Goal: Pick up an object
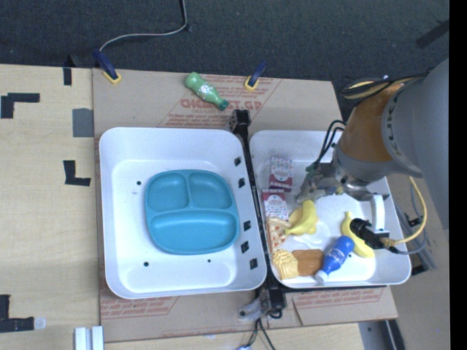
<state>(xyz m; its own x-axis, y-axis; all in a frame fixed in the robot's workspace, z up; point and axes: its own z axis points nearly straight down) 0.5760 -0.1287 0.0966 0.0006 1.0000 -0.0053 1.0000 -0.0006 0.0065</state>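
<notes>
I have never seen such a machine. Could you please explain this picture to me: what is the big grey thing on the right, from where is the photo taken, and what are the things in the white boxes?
The grey shape with the orange band is a robot arm, reaching in from the right. At its end is the hand, the part that grasps, which is low over the right bin. The photo comes from one camera fixed above the bench, looking down at a slant.

The left bin holds a blue divided plate. The right bin holds a red and white packet, a yellow banana-shaped toy, a blue bottle with a white cap, and tan snack pieces. A green bottle lies outside the bins, on the cardboard.

I cannot make out anything held in the hand.
</notes>
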